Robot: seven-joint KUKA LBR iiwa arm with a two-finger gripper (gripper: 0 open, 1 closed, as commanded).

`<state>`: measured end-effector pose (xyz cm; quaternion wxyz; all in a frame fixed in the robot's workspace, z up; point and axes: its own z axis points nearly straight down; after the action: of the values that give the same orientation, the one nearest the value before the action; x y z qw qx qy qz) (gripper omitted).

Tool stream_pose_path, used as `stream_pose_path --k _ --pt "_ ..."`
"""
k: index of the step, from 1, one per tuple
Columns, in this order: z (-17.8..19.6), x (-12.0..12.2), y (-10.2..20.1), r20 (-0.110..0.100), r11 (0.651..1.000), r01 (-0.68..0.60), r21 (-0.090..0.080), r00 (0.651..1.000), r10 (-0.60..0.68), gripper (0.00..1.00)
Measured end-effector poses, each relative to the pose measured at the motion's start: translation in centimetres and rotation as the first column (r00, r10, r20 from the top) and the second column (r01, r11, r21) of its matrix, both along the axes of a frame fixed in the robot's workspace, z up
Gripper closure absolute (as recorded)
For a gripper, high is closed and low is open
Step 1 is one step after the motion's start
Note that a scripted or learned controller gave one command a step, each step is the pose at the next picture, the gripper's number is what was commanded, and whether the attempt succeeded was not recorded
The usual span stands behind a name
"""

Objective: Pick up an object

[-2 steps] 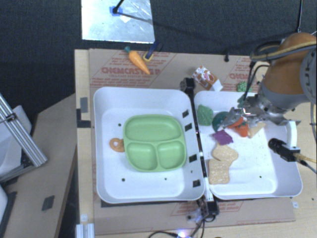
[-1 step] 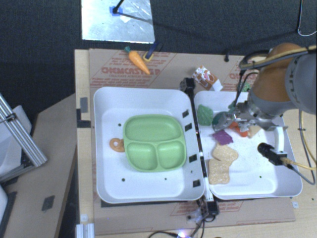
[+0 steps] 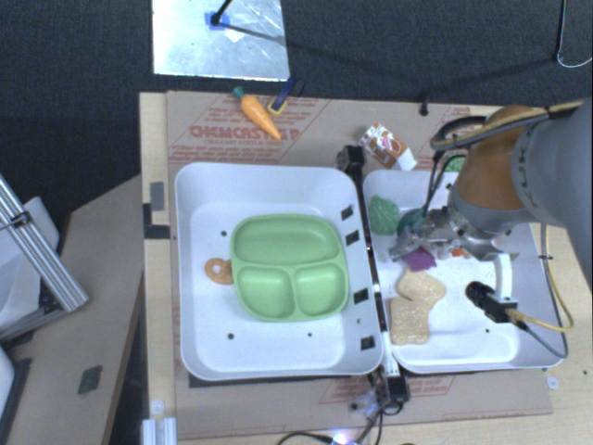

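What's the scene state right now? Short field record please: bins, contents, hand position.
left bin: holds green divided tray and a small orange ring beside the tray's left edge
right bin: green leafy item, purple item, two tan bread-like pieces
outside bins: toy carrot and small printed carton on the cardboard behind
hand: low over right bin, at the purple item
grasp: cannot tell
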<state>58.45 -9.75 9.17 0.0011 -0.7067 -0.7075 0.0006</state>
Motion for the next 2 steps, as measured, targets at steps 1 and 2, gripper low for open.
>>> stream_pose_path --k 1,2 --pt "1.3 0.1 0.0 0.005 1.0 0.0 -0.001 1.0 0.0 1.0" --pt "6.3 -0.7 0.5 0.005 1.0 -0.002 -0.001 1.0 0.002 1.0"
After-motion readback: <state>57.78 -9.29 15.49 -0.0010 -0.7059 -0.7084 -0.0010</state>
